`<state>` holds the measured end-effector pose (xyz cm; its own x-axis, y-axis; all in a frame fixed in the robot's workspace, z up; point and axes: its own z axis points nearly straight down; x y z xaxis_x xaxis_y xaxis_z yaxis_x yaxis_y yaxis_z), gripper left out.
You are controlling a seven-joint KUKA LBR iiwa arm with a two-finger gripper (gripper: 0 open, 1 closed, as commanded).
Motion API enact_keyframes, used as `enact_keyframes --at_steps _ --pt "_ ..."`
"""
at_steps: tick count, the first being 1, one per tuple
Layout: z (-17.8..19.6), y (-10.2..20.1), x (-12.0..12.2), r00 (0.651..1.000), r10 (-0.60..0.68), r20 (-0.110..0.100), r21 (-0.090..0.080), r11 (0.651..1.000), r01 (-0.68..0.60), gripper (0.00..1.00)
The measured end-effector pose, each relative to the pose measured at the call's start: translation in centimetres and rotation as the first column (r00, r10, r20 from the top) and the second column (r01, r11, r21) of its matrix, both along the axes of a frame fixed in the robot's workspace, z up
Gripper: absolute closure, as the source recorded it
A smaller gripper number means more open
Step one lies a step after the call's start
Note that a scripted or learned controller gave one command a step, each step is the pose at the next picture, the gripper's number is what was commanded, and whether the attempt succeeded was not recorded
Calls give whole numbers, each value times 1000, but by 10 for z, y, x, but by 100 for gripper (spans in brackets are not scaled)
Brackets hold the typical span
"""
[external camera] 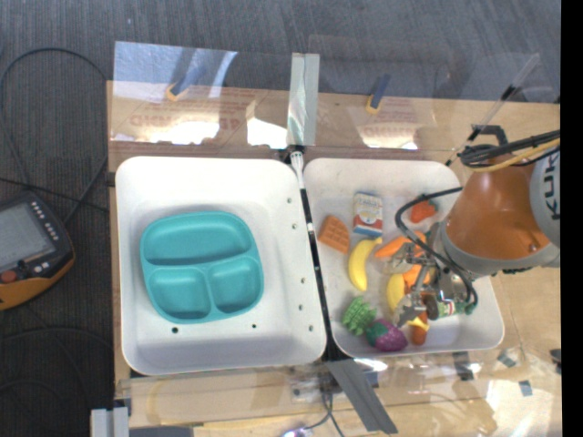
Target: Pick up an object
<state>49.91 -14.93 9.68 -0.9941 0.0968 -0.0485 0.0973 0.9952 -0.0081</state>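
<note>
from my seat the scene reads bright and even, lit from overhead. the white bins point(209, 176) come close to washing out, their walls nearly blown. strong glare sits on the clear plastic sheets point(182, 98) at the far edge of the desk point(528, 335), with white hot spots. shadows are soft and short. focus is fair but detail is coarse; the small items near the claw point(421, 300) smear into one another.

Robotics lab, taped bench point(182, 107), pendant point(27, 244), cables point(55, 62)
</note>
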Motion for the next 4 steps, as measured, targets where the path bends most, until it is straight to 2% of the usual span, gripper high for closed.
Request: enact_keyframes --at_steps 1,2,3,4 --pt "0 2 1 996 87 2 0 996 -87 0" --pt "5 2 -3 996 90 -20 4 996 -90 100" --pt "7 2 -2 996 89 -16 2 996 -89 0" --pt "-6 -6 -8 997 64 -30 11 998 -64 0"
